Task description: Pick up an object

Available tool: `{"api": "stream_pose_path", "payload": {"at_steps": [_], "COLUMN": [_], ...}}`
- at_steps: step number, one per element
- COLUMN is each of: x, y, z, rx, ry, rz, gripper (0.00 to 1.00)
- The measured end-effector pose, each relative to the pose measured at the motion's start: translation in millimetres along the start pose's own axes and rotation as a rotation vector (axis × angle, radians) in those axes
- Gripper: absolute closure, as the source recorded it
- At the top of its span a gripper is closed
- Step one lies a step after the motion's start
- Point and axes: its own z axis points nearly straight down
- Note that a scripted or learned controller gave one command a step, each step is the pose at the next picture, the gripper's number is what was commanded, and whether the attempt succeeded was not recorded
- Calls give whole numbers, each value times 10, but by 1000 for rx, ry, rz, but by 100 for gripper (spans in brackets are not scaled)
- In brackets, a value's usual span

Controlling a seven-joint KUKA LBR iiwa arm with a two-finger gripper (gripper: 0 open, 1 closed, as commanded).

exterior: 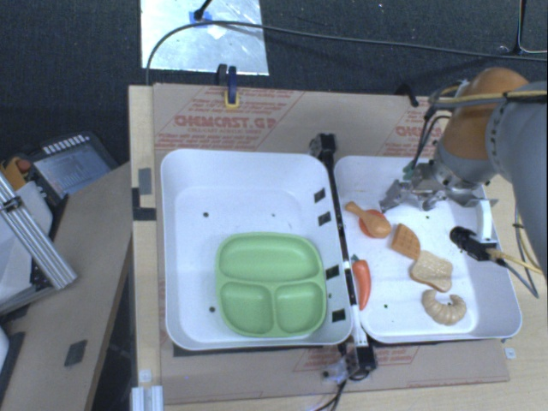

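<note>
Approach step: pincer [413,192] low at the right white bin's [505,315] twelve o'clock, grip unreadable, nothing visibly held; nearest orange drumstick-shaped toy [371,221] at its eight o'clock, needing descent and closure.

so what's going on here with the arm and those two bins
The arm's gripper hangs over the back of the right bin, and nothing shows between its fingers. Toy foods lie loose in that bin: a drumstick, a carrot, a bread slice and a croissant. A green divided plate sits in the left bin.
</note>
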Motion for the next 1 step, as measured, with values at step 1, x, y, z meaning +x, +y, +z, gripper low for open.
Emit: {"api": "stream_pose_path", "payload": {"at_steps": [1], "x": [-1], "y": [13], "z": [-126], "rx": [-4], "ry": [-1], "rz": [-1], "gripper": [100]}}
